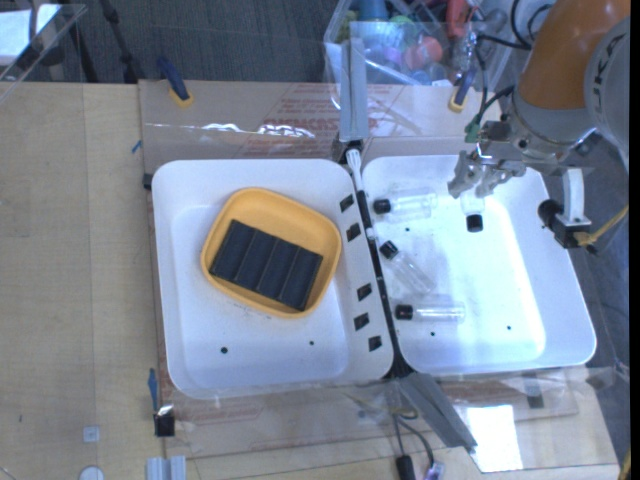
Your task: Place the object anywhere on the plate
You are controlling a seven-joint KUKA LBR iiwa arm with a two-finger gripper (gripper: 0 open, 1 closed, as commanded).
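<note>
The gripper (480, 180), fingers slightly parted and holding nothing, hovers over the right bin (560, 318) above 3 clear vials (410, 206), apparently before a grasp; the plate (222, 230) waits left.

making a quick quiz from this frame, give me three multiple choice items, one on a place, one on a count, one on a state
1. Where does the yellow plate lie?
A. in the left bin
B. in the right bin
C. on the bare bench

2. How many clear black-capped tubes lie in the right bin?
A. one
B. three
C. six

3. What rests on the plate now?
A. a clear tube
B. a dark ribbed slab
C. a blue clamp

Answers:
1. A: the plate sits inside the left bin.
2. B: one tube near the top, one tube in the middle, one tube lower down.
3. B: the dark ribbed slab covers the plate's middle, while the hand hangs over the right bin near a small black piece.
</note>
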